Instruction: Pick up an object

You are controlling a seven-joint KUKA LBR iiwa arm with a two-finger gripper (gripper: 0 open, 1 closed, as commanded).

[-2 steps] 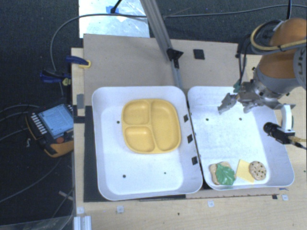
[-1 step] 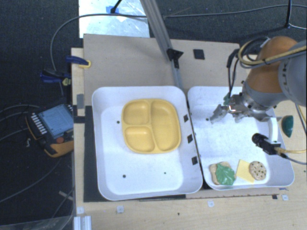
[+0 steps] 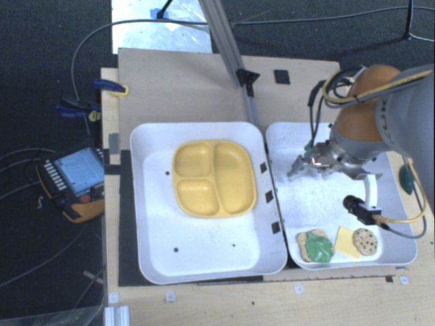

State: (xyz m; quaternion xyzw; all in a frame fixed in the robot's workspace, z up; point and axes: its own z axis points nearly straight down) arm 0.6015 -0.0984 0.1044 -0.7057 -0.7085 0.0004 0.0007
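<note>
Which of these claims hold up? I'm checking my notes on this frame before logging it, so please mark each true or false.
1. The yellow divided plate lies in the left bin. True.
2. The plate has three compartments. True.
3. The green toy sits on the plate. False: it lies at the near edge of the right bin.
4. The cookie lies in the left bin. False: it is in the right bin, beside the yellow cheese wedge.
5. The gripper is over the right bin. True.
</note>
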